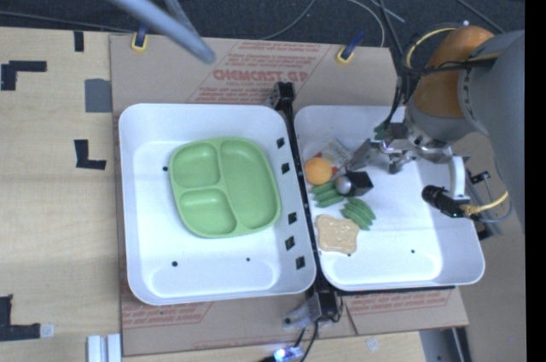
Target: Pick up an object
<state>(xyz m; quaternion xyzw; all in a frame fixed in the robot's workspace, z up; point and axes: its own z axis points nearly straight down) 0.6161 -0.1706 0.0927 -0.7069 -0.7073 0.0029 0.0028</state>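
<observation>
Right bin [426, 262]: sits right of centre in the frame; I count an orange ball [318, 171], green pieces [345, 202] and a tan bread slice [336, 235] bunched against its left wall.
Left bin [145, 181]: holds a green divided plate [225, 185], lying flat.
Gripper [348, 180]: low over the cluster, dark fingertips just right of the ball and at the top of the green pieces. I see nothing pinched between the fingers; whether they are spread or pressed together I cannot tell from this angle.
Arm pose: I see it reaching in from the right edge, orange band [444, 74] in the upper right, wrist pitched down and leftward into the bin.
Step, my read: closing in on one item of the cluster.
Doing it well: I'd settle on a single target, the ball or one green piece, centre the fingers over it, descend straight, and avoid shoving neighbours into the wall.
Risk: items touching each other; a glancing close could roll the ball away.
</observation>
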